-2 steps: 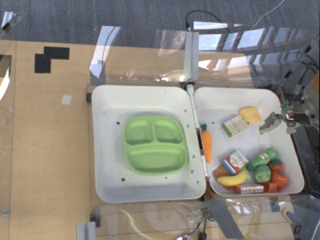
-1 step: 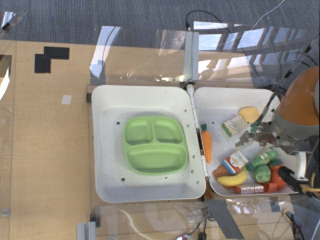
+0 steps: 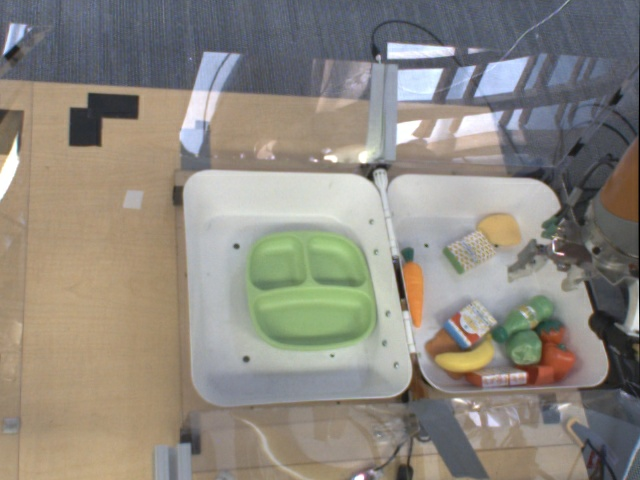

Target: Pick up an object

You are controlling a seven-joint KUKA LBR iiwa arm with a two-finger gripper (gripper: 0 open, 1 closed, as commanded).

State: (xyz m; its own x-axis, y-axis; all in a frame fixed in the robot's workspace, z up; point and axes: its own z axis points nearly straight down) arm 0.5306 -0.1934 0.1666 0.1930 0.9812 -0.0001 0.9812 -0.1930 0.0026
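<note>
Pincer [image 3: 545, 258] hangs spread apart, holding nothing, above the right bin [image 3: 440, 193]; green pepper [image 3: 527, 318] sits below in a crowded toy pile, so it could snag neighbours.

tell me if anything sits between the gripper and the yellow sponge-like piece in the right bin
Nothing visible does. The gripper is at the right side of the right bin, and only bare white floor lies between it and the yellow piece.
</note>
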